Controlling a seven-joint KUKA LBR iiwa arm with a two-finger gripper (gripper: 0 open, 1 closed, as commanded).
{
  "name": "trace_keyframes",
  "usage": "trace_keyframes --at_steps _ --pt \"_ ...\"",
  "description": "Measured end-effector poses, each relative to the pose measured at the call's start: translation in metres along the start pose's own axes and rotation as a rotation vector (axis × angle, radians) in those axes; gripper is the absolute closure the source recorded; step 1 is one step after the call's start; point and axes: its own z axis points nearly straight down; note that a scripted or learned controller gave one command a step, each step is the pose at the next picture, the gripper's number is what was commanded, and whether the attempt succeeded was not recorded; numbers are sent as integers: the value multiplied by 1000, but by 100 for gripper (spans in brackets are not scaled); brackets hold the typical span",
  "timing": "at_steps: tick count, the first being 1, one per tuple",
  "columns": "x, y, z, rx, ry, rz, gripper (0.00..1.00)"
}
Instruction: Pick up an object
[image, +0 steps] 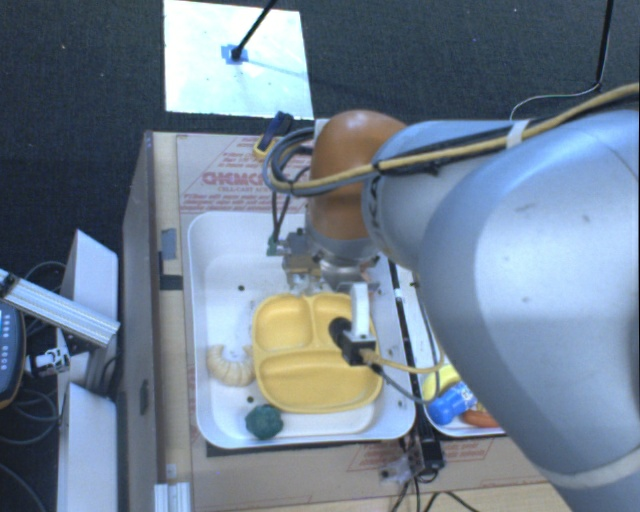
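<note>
Hovering with the gripper (322, 268) over the far rim of the yellow divided plate (300, 385) in the left bin (215, 290); hiding its grip beneath the wrist, so cannot tell. Leaving a cream ribbed piece (230, 365) and dark green lump (265, 421) nearby, untouched.

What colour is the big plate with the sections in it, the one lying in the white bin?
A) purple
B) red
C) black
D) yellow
D: the plate lying in the white bin is plainly yellow all over, next to a pale curved thing and a dark green lump.
</note>
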Motion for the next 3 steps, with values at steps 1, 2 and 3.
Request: trace_keyframes --at_steps 1,2,3 --pt "47 -48 12 1 0 1 100" --pt "40 -26 45 1 -2 5 100" --pt "42 -11 46 5 -5 4 100"
